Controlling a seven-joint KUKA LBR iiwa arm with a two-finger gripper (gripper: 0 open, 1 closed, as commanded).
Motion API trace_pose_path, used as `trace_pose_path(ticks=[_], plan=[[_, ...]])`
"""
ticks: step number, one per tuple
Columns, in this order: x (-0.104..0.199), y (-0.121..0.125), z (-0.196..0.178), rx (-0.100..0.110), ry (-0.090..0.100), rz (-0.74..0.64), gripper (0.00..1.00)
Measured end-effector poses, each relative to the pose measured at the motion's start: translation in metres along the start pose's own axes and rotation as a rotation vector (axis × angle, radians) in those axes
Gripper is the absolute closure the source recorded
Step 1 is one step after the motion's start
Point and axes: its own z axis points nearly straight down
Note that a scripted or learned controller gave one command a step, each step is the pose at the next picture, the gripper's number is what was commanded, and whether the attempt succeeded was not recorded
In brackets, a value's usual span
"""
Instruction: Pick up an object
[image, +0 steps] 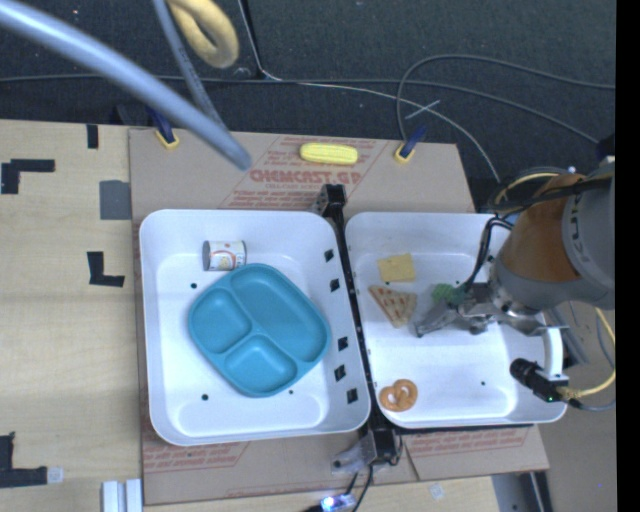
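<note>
Red print on the cardboard sheet (290, 175) under the bins reads something like "CHEMCAST GP", though a grey pole (130, 75) crosses its left end and the letters are small. A yellow banana-like toy (328, 153) lies on that sheet just beyond the bins. The left bin (160, 300) holds a blue divided plate (258, 328) and, at its far left, a small can (224, 255) lying on its side, its label unreadable. In the right bin (440, 400) the pincer (432, 318) reaches in from the right, low near a small green thing (442, 293) that is too blurred to name; whether its fingers are apart or together cannot be told. Left of it lie a yellow cheese-like block (397, 268) and a brown waffle wedge (393, 303); a pretzel (398, 395) sits near the front. The counter (60, 300) is pale wood with black tape marks; cables trail over dark floor beyond.
</note>
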Motion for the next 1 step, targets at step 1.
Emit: trace_pose_path(ticks=[1], plan=[[-0.0008,0.0012,-0.0131,-0.004,-0.002,0.000,1.00]])
